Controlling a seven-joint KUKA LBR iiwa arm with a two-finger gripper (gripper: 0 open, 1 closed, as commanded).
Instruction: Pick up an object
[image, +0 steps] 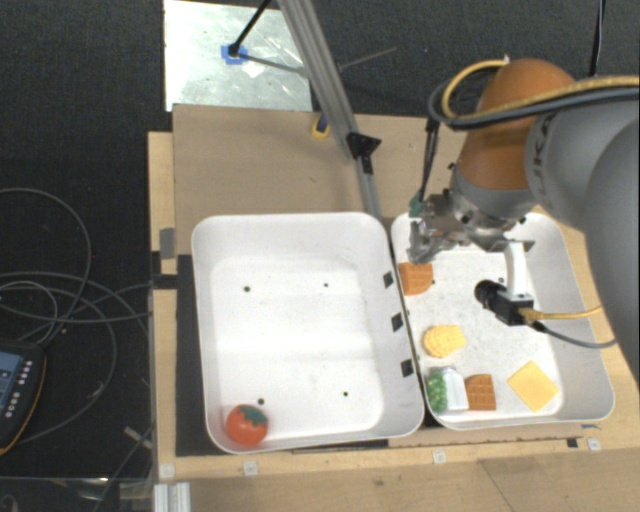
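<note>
Camera view: we found the gripper (424, 243) low over the right bin (570, 300), hard by its left wall near the far corner, presumably lined up on the orange block (416, 277) just beneath. Whether it gripped anything we could not tell. The block looked flat, squarish, dull orange. Nearer the front edge lay a yellow corn piece (443, 341); a tomato (246, 424) sat in the left bin's (290, 235) front-left corner.

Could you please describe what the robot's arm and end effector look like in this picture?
The arm is bulky and grey, with a rounded orange band above the wrist. Black and yellow cables loop over it. The end effector is a small dark metallic assembly.
</note>
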